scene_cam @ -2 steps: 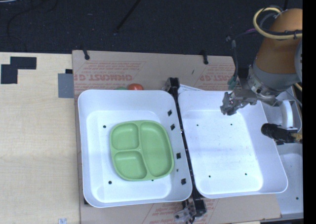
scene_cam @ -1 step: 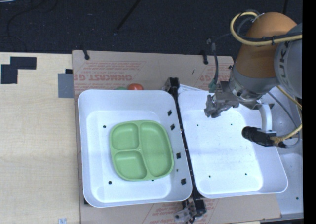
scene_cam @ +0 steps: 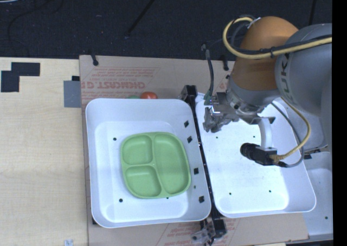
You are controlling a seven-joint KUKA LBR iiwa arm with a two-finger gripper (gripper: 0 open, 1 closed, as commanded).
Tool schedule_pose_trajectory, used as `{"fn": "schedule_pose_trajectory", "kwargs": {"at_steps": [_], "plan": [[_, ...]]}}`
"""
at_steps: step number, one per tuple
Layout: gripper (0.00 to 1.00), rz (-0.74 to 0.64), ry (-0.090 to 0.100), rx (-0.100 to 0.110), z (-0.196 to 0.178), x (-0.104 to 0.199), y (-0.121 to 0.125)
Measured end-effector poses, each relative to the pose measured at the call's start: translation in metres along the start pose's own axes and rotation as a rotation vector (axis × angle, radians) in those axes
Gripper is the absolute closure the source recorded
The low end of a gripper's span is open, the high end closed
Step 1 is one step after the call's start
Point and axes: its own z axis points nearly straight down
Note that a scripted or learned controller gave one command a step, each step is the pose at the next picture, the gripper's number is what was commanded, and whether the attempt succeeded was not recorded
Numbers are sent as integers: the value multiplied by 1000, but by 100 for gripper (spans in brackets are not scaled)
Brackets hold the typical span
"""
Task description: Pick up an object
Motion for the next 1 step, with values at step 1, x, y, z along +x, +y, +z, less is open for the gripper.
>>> {"fn": "schedule_pose_trajectory", "kwargs": {"at_steps": [1], "plan": [[100,0,-1,1,13,58,5]]}}
